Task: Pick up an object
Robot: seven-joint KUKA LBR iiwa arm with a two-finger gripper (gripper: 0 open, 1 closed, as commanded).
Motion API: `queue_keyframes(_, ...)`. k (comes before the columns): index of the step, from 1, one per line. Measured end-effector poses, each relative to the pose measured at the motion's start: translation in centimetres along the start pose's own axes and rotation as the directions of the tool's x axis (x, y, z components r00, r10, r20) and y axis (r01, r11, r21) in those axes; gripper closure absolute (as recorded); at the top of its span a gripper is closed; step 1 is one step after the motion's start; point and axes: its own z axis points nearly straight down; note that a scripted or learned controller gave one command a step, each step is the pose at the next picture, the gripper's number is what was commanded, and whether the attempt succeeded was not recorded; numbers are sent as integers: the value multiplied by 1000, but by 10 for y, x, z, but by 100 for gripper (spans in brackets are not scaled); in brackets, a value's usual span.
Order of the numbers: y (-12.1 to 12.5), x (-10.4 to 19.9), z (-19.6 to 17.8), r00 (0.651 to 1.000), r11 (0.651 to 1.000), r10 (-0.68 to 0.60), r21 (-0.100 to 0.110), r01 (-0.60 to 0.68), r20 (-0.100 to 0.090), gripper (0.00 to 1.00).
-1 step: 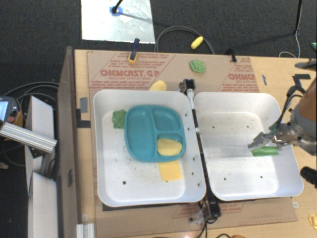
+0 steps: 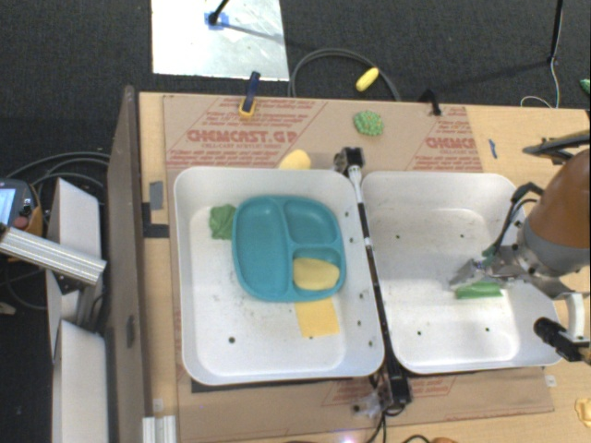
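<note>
While the arm reaches in from the right edge of the frame, we judge that we are at the grasp step: the pincer (image 2: 473,275) sits low in the right bin (image 2: 434,340), right at a small green object (image 2: 478,291), and nothing looks lifted yet. The green piece lies flat on the bin floor in the right half of the frame, just below the metal finger tips and touching them or very nearly so; whether it sits between the fingers or merely beside them is too small to tell. We cannot tell either whether the fingers are spread or closed, since they merge into one bright shape. To our eye the next move calls for a firm close on the green piece and then a straight lift, slow enough that a thin, flat thing does not slip out. If the fingers are only beside it, we would need to shift slightly toward the lower edge of the frame first. Over in the left bin (image 2: 199,330) lie a teal divided plate (image 2: 268,247) bearing a yellow piece (image 2: 316,273), a yellow square (image 2: 319,318) and a green scrap (image 2: 222,220), all well apart from the pincer.
</note>
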Motion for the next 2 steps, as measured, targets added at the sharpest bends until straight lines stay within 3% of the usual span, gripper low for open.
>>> queue_keyframes(1,1,2,-16,1000,1000,-2,-5,2,-1,100)
queue_keyframes(2,136,89,-71,1000,1000,-17,-19,17,-3,100)
